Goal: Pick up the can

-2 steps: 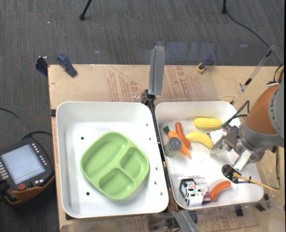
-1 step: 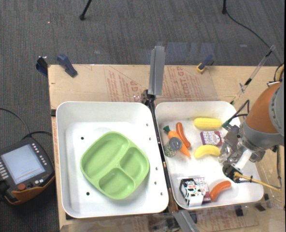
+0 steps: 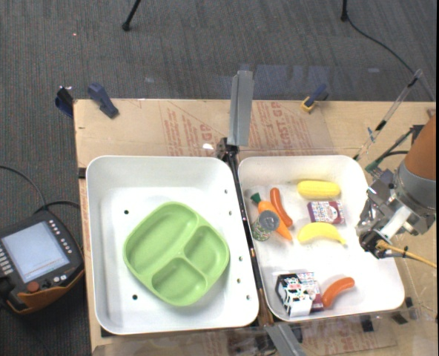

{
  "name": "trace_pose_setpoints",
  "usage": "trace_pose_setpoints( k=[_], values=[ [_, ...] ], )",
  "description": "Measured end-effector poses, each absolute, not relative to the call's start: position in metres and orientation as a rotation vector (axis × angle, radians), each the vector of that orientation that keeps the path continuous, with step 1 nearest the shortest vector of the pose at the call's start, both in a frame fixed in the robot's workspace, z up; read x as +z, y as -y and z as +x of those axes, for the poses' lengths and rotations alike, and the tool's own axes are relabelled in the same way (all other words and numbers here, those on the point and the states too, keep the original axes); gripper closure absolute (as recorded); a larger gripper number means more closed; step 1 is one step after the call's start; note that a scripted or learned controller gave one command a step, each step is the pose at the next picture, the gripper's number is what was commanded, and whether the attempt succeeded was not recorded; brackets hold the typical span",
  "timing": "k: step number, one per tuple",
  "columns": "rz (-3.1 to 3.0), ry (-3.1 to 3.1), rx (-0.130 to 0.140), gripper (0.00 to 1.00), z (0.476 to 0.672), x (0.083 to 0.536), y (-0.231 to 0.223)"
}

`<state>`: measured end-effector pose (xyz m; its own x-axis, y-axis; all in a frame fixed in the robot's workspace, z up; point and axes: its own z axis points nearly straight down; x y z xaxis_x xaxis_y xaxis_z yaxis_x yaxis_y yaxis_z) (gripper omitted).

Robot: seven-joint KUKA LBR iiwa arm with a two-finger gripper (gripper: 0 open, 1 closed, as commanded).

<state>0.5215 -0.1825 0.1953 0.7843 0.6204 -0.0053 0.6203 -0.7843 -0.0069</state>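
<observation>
The can (image 3: pixel 265 225) is small with a silver lid and stands upright at the left side of the right bin (image 3: pixel 386 273), touching the orange carrot (image 3: pixel 276 220). My gripper (image 3: pixel 371 221) hangs over the bin's right rim, well to the right of the can, with the banana (image 3: pixel 321 233) between them. Nothing shows in its grasp.
The right bin also holds a red sausage (image 3: pixel 281 205), a yellow oblong fruit (image 3: pixel 319 190), a purple packet (image 3: pixel 325 212), a patterned cube (image 3: pixel 297 293) and a second red sausage (image 3: pixel 337 291). A green divided plate (image 3: pixel 176 254) lies in the left bin (image 3: pixel 108 191).
</observation>
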Motion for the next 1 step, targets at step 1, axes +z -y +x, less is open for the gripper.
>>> trace_pose_setpoints(
  k=[1],
  values=[
    [-3.107, 0.445, 0.016, 1.00, 0.5091, 0.2425, 0.1097]
  ],
)
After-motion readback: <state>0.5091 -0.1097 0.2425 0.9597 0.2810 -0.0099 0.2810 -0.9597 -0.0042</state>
